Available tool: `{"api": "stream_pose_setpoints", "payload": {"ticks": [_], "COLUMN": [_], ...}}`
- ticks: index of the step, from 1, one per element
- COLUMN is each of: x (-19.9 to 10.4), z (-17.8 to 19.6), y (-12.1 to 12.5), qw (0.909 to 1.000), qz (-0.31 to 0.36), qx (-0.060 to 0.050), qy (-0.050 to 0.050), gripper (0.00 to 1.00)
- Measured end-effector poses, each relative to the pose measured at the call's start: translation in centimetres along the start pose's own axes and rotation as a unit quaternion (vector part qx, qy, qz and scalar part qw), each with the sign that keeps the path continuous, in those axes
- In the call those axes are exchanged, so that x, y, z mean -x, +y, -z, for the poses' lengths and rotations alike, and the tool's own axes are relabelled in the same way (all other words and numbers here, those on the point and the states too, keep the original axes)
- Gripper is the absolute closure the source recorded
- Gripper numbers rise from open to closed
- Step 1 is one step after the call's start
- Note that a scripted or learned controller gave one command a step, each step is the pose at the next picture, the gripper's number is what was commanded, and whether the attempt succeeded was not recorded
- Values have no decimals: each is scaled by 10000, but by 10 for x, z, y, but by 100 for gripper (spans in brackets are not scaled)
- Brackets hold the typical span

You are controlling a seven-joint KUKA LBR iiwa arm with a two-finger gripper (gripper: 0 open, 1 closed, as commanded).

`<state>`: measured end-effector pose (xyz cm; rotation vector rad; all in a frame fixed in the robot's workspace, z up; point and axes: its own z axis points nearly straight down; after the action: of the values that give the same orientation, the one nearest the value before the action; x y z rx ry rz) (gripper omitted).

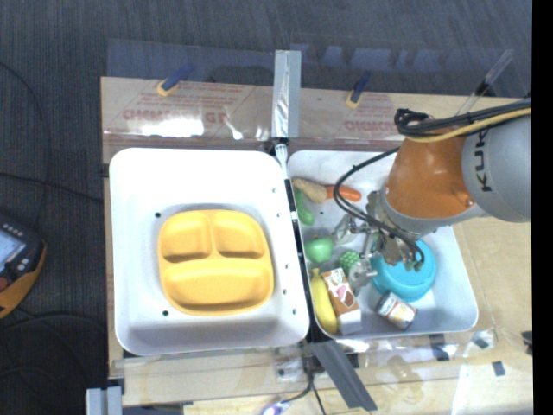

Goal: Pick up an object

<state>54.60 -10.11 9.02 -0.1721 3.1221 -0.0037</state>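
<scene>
The right bin [449,314] holds a jumble of small objects. Among them are a green ball [320,250], a small green knobbly piece [349,258], a yellow banana [321,305], a printed carton [342,294], a blue round cup [406,277], a small tin [396,309] and an orange piece [348,194]. My gripper [373,245] hangs low over the middle of this bin, just left of the blue cup and above the carton. Its fingers are hard to make out against the clutter. The arm's orange band [428,180] covers the bin's back right part.
The left bin [138,188] contains a yellow divided tray [214,259]. A wooden spoon-like handle [313,188] lies at the back of the right bin. Black cables [432,124] loop over the arm. Taped plastic sheet [199,111] lies behind the bins.
</scene>
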Motion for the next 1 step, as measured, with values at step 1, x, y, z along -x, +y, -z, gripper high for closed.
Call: {"api": "stream_pose_setpoints", "payload": {"ticks": [1], "x": [-50], "z": [1], "y": [9], "qw": [9993], "qz": [-366], "qx": [-17], "qy": [-26], "gripper": [0]}}
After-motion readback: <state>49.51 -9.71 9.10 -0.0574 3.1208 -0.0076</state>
